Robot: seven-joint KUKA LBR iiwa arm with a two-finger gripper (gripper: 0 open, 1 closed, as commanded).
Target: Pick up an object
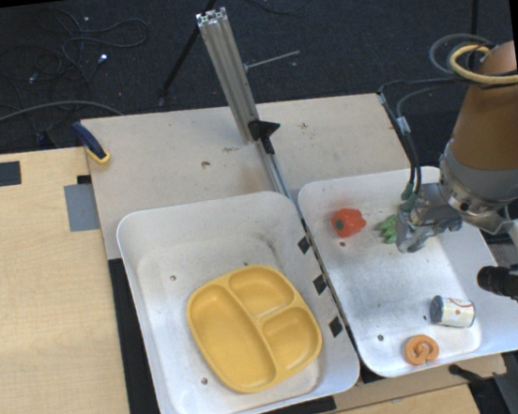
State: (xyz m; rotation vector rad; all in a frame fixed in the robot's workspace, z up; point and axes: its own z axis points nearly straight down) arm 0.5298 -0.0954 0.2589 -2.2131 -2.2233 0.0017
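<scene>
My gripper (410,233) hangs low over the upper middle of the right bin (401,348), right beside a small green object (390,228) that pokes out at its left. A red and orange toy (346,223) lies a little further left in the same bin. Near the bin's front right lies a white cylinder with a grey cap (451,310), and an orange ring (421,349) sits by the front rim. Whether the green object is between the fingers cannot be made out.
The left bin (148,263) holds a yellow divided plate (254,326). An upright aluminium post (232,72) stands behind the seam between the bins. The arm's orange and grey body (491,137) looms over the right bin's right edge.
</scene>
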